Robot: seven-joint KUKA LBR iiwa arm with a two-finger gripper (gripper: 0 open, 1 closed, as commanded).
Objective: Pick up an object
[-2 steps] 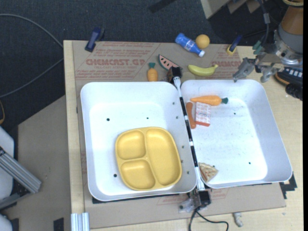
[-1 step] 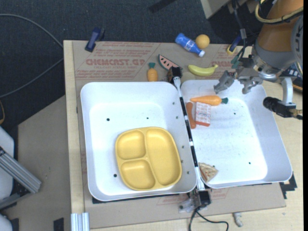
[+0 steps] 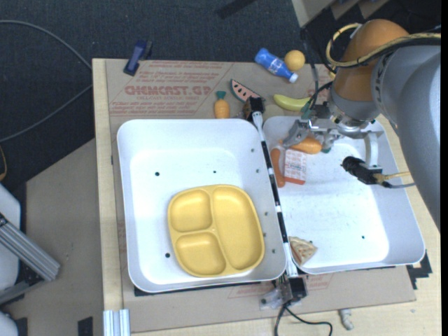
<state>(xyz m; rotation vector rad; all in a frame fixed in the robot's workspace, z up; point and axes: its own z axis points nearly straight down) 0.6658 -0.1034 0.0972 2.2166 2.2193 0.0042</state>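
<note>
An orange toy piece (image 3: 306, 145) lies at the far left of the right bin (image 3: 364, 229), directly under the claw (image 3: 313, 133), which hangs over it with its fingers spread to either side; whether they touch the piece I cannot tell, and nothing is clearly lifted. Just near of it, a red-and-white packet (image 3: 294, 166) lies flat beside the bin's left wall. A tan wedge-shaped item (image 3: 302, 248) sits in the near left corner of the same bin. The left bin (image 3: 140, 159) carries a yellow divided plate (image 3: 215, 229) in its near half. On the desk (image 3: 168, 89) beyond the bins lie a toy banana (image 3: 292, 102), a watermelon slice (image 3: 243, 89), a small toy carrot (image 3: 222, 107), a blue bottle (image 3: 274, 64), a yellow ball (image 3: 295, 59) and, far left, a blue clip (image 3: 136, 57).
</note>
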